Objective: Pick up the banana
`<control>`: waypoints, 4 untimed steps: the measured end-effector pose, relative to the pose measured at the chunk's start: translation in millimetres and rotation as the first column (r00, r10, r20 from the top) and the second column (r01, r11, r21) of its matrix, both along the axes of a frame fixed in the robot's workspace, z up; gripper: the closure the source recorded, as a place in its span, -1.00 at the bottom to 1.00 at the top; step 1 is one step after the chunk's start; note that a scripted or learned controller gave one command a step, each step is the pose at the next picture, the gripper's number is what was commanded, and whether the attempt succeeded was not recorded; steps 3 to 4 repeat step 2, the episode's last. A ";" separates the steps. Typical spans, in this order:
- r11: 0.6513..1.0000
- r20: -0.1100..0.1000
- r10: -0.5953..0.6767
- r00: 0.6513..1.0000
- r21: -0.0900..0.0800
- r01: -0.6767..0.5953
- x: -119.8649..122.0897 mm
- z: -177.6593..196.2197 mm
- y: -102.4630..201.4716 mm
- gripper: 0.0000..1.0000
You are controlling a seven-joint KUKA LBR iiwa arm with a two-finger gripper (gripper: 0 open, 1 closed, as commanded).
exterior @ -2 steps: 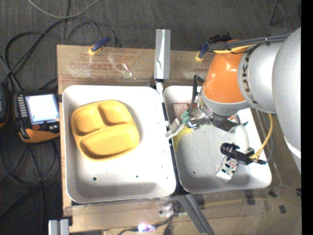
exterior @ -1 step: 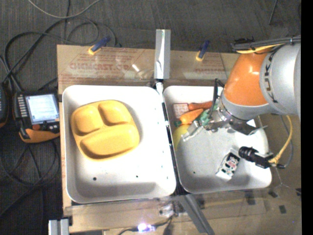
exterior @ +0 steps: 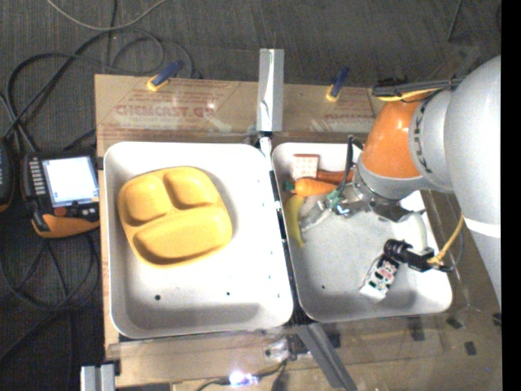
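Gripper (exterior: 319, 211) sits low in the right bin (exterior: 407, 304), at its left side; can't tell its state, it's too small and blurred. Banana (exterior: 291, 222) lies along that bin's left wall, just left of the gripper. Carrot (exterior: 313, 187) is just beyond it. Yellow divided tray (exterior: 175, 214) is in the left bin (exterior: 195, 308).
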State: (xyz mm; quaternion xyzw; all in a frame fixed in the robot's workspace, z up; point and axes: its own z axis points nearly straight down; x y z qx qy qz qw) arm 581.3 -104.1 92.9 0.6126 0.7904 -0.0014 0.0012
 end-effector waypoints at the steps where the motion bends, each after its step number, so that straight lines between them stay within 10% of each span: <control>1: 0.995 0.017 0.100 0.995 -0.004 -0.099 -40.3 -2.5 1.1 -1.00; 4: 0.995 0.017 0.099 0.995 -0.003 -0.099 -40.3 -2.5 1.1 -1.00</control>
